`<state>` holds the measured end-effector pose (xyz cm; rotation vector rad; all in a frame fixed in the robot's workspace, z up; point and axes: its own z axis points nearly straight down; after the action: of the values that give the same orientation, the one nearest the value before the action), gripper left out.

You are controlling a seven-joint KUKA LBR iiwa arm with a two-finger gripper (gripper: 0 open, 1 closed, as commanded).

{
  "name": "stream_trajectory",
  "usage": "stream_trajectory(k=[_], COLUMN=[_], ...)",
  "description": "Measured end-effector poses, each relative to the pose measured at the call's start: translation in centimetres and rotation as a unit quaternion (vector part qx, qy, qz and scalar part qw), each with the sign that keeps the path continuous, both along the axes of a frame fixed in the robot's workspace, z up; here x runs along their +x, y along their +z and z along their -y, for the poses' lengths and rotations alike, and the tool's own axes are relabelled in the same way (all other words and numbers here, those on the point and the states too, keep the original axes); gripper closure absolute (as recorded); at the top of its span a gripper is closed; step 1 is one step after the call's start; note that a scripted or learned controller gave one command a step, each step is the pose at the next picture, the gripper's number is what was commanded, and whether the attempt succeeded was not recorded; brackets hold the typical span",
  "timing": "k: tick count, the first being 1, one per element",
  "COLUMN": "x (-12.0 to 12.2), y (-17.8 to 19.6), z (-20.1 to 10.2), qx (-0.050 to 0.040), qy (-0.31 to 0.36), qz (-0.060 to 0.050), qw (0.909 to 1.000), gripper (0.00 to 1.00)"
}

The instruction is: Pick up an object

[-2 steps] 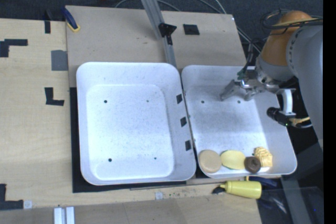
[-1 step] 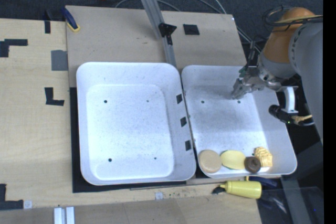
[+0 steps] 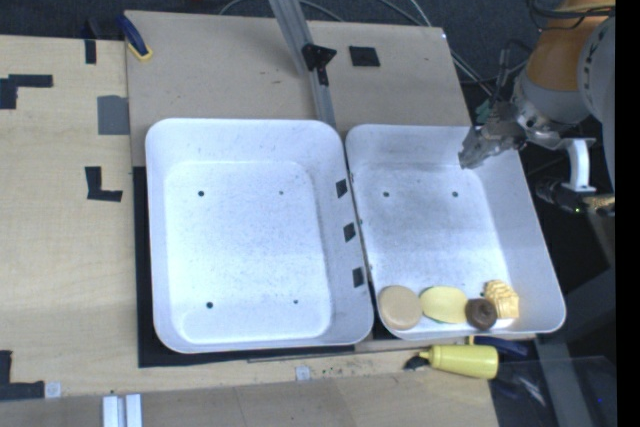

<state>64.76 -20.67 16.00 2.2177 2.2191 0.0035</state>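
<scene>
Left bin (image 3: 160,245): lay well to the left of the gripper, its white floor bare from rim to rim; the widest open room on the bench was here.

Shared rims: the two bins met along a seam left of the gripper, with three small dark tabs (image 3: 349,232) spaced down it.

Pole (image 3: 290,10): a grey bar ran at a slant from the top edge down to the seam's far end, up and to the left of the gripper, with a black clamp on it.

Right bin (image 3: 530,235): the gripper hung over its far right corner, close to the far rim and the right rim. The floor below and left of the gripper was bare down to the near rim.

Disc (image 3: 400,307): a tan round piece, far below and to the left of the gripper, against the near rim.

Yellow piece (image 3: 442,304): an oval just right of the disc, touching or nearly touching it.

Brown knob (image 3: 482,313): below the gripper at the near rim, beside the yellow piece, overlapping a lumpy yellow-orange thing (image 3: 502,298) at the near right corner.

Yellow tool (image 3: 462,360): lay outside the bin, just past its near rim, well below the gripper.

Gripper (image 3: 476,153): dark and small in the view; whether its fingers stood apart or together could not be told, and nothing showed between them.

Arm (image 3: 565,65): grey with an orange band, reaching in right of the gripper, cables looped above it.
</scene>
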Motion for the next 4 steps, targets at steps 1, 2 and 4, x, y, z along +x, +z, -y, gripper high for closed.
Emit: stream_trajectory(k=[1, 2, 4], x=[0.1, -1.4, -3.7], y=[5.3, 4.4, 6.7], z=[0.0, -5.2, -15.0], qx=[0.0001, 0.0012, 0.0013], qy=[0.0, 0.002, 0.002], qz=[0.0, -0.002, -0.002], qw=[1.0, 1.0, 1.0], gripper=[1.0, 1.0, 1.0])
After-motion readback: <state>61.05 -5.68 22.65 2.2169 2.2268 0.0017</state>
